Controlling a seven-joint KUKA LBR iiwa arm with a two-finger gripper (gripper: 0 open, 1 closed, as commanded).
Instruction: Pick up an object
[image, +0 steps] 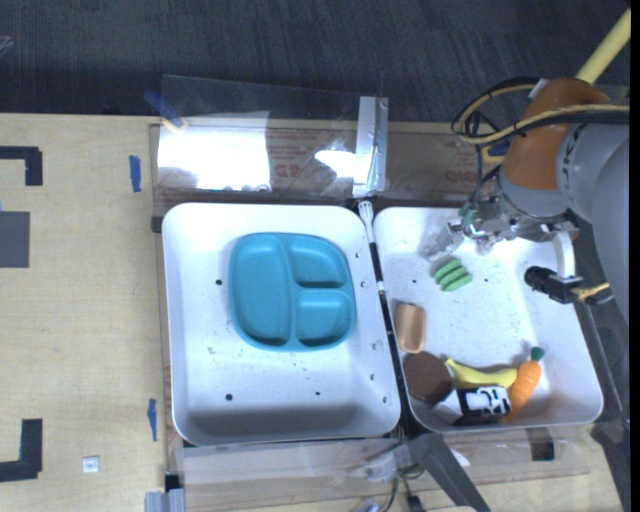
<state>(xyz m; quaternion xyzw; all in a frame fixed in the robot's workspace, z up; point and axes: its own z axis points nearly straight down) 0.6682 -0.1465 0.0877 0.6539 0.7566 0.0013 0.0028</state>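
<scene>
Nearest the camera, along the near wall of the right-hand shallow white bin (575, 345), 4 things are heaped together: 1 dark brown rounded lump (428, 377), 1 yellow toy banana (482, 375) lying roughly left to right, 1 black-and-white block (484, 402) just below the banana, and 1 orange toy carrot (527, 380) standing nearly upright in the view, its green tip toward the far side. Just beyond the brown lump, against the bin's left wall, lies 1 tan bread-like piece (410, 326), its long axis running near to far. Farther in sits 1 green ribbed toy (452, 274), apart from the heap, its long axis tilted from lower left to upper right. The gripper (478, 232) of the grey arm with its orange band (536, 160) hangs over the far part of this bin, just beyond the green toy (whether it touches cannot be told), and whether the claw is open or closed cannot be told. The left-hand white bin (200, 330) holds 1 blue divided plastic plate (292, 290) with 3 compartments, the largest on the left.
</scene>
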